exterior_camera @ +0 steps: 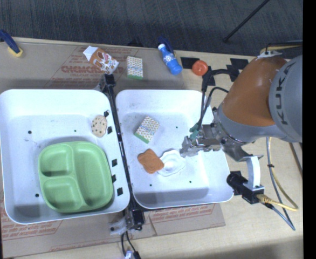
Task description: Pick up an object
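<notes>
Plainly, the main risk is a miss or a slip. The gripper (pixel 186 147) hangs low in the right bin (pixel 163 99), at the edge of a pale disc (pixel 170 162) that lies flat on the floor. Something so thin and low gives the fingers little to close on; they could scrape over it or push it toward the toast (pixel 150 161), which touches the disc on its left. A nudge there would shift both pieces and spoil the approach. Whether the gripper is open or closed cannot be told; it is too small and blurred against the white floor.

As for looks, the disc is whitish, glossy and nearly the bin's own colour, so its outline is hard to trace. The toast is orange-brown and flat. A green-and-white box (pixel 147 129) lies apart, up-left. In the left bin (pixel 18 104) sit a green tray (pixel 74 177) and a cookie (pixel 98 125).
</notes>
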Robot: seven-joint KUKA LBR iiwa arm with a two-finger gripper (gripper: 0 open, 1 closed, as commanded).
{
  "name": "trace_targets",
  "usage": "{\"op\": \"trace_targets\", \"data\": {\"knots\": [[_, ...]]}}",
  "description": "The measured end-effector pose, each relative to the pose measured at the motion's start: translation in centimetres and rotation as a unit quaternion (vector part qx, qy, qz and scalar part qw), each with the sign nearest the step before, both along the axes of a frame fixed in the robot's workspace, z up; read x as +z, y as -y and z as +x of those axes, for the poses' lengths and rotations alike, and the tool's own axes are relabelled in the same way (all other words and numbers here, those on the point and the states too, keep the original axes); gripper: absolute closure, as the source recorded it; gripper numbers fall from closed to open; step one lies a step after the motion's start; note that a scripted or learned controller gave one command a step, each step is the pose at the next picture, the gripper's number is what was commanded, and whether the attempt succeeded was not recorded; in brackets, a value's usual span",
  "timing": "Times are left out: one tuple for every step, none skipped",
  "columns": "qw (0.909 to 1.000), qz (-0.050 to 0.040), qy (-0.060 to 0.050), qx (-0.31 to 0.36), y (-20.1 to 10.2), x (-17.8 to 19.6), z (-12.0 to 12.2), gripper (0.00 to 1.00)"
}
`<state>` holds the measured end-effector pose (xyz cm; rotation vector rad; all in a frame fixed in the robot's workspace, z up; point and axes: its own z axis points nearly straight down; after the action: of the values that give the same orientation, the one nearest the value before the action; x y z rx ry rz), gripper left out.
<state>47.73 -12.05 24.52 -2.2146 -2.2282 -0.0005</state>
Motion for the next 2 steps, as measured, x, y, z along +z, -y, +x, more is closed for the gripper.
{"op": "trace_targets", "data": {"knots": [[1.0000,-0.0001,-0.002,0.000,1.7,-2.3,-0.1,1.00],[1.0000,-0.0004,-0.001,-0.001,7.3,-3.6,-0.1,1.00]]}}
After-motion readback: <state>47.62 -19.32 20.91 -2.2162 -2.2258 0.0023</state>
